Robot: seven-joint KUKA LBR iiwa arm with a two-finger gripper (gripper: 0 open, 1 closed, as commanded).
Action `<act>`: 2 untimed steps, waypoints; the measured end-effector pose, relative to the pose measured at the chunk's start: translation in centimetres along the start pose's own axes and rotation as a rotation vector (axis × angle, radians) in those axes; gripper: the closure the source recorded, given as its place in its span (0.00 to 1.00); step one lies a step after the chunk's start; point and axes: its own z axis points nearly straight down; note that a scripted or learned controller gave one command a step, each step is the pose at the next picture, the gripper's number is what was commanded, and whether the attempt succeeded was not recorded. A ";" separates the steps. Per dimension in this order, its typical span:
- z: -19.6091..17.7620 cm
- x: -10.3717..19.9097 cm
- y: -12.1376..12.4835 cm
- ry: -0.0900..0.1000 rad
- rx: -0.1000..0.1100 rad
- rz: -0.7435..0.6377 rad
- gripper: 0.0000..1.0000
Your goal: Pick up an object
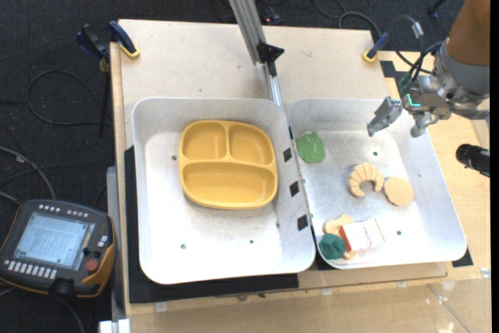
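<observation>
Teach pendant (54, 246): lies nearest the viewer, on the floor at the near left, off the bench.
Left bin (156, 246): holds a yellow divided tray (228, 164), set a little toward the far side; nothing is seen in the tray's compartments.
Right bin (437, 207): holds all the loose items.
Green leafy piece (310, 147): lies at the bin's left side, close to the divider between the bins.
Croissant (366, 178): placed mid-bin, with a round tan biscuit (399, 191) just beside it on the right.
Red-and-white box (364, 235): lies at the near edge, touching a dark green piece (332, 246) and a small yellow piece (337, 225) on its left.
Gripper (398, 116): hangs over the far right part of the right bin; the fingers are seen spread apart with nothing between them.
Task's thing: none is yet singled out; the croissant and biscuit are judged the closest candidates.
Risk, crowding: the near-edge cluster is packed tight, so a descent there could nudge neighbours or close on two things.
Risk, shape: the flat biscuit could slip from the fingers.
Risk, wall: a grasp close to the bin rim could foul a finger.
</observation>
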 end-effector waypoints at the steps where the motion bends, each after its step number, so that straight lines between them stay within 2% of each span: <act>1: 4.7 0.5 0.6 0.000 0.004 0.001 0.00; 2: 9.1 0.6 0.9 0.000 0.005 0.001 0.00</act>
